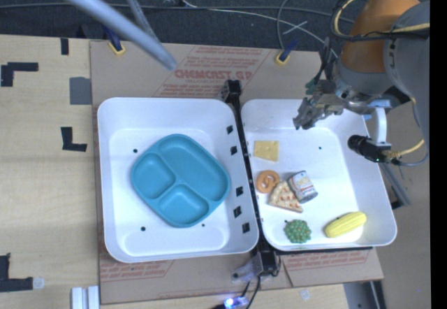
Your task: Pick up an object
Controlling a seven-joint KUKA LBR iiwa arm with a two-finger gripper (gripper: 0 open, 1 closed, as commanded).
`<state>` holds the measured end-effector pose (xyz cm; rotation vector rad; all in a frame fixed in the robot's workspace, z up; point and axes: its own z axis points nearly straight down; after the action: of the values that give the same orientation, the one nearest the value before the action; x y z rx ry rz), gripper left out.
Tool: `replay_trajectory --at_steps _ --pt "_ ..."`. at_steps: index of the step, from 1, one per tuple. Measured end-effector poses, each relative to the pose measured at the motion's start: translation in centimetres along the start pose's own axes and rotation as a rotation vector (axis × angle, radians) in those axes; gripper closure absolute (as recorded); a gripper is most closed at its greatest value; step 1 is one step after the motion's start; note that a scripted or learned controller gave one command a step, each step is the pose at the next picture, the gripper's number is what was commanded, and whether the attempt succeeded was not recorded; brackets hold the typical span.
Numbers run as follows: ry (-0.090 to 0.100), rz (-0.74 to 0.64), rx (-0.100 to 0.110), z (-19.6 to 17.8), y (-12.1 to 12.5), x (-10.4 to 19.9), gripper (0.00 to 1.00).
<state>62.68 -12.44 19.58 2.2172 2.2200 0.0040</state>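
The gripper hangs over the right bin's far end; I cannot tell its state. Cheese lies nearest, below-left of it, with the can beyond. Best to centre over one piece, descend straight, and avoid neighbours.

Arm reaching in, claw hanging low

Behind the claw and to its right, the grey arm bends down from an orange band; the wrist tilts, aiming the dark fingers down and left.
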Motion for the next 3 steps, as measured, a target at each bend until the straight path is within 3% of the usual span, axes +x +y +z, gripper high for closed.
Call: replay_trajectory --at_steps 1,3 --pt "0.0 -0.001 0.001 -4.4 0.1 0.0 1.0" --pt "0.002 -0.004 0.007 -4.0 -1.3 9.8 1.0"
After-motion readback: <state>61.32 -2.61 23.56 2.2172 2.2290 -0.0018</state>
